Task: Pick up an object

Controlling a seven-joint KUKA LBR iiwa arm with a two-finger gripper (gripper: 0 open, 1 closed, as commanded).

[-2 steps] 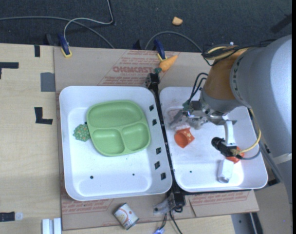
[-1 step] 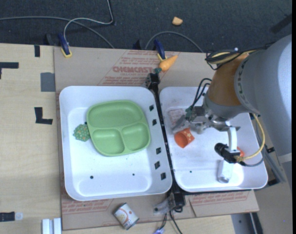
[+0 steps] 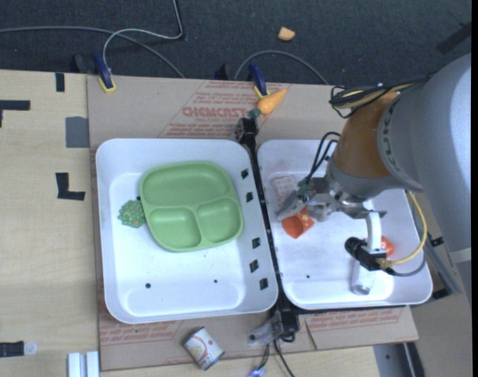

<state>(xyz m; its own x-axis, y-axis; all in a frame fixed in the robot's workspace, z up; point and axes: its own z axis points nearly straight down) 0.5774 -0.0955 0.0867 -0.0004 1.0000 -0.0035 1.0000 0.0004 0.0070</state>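
In the right-hand white plastic bin (image 3: 325,283), near the wall it shares with its neighbour, lies one chunky orange-red object (image 3: 296,225). The gripper (image 3: 303,203) hangs just beside it, so close that I cannot say if they touch. Whether the gripper is spread or pressed together cannot be told from this angle. The grey arm (image 3: 435,132), with its orange band (image 3: 363,144), leans in over the bin from the right.

Just beyond the gripper, toward the bin's far wall, lies one pale pinkish flat piece (image 3: 283,185). One smaller orange-red bit (image 3: 387,247) sits further right, partly covered by the robot's own fittings. That makes three loose things in this bin.

The left-hand white plastic bin (image 3: 184,290) holds two things. One is a light green plastic plate with three compartments (image 3: 188,203). The other is a small dark green knobbly lump (image 3: 131,213), touching the plate's left rim.

Both bins rest side by side on a brown cardboard sheet (image 3: 215,108) spread over the pale wooden bench (image 3: 27,250). A blue clamp (image 3: 105,75) grips the sheet's far left corner and a second blue clamp (image 3: 257,77) grips its far edge near the middle, two in all.

On the cardboard just beyond the bins lies one orange carrot-shaped toy (image 3: 270,100). One small yellow-orange scrap (image 3: 286,33) lies further off on the dark floor covering (image 3: 341,22). By the near edge lies one small whitish can (image 3: 202,346).
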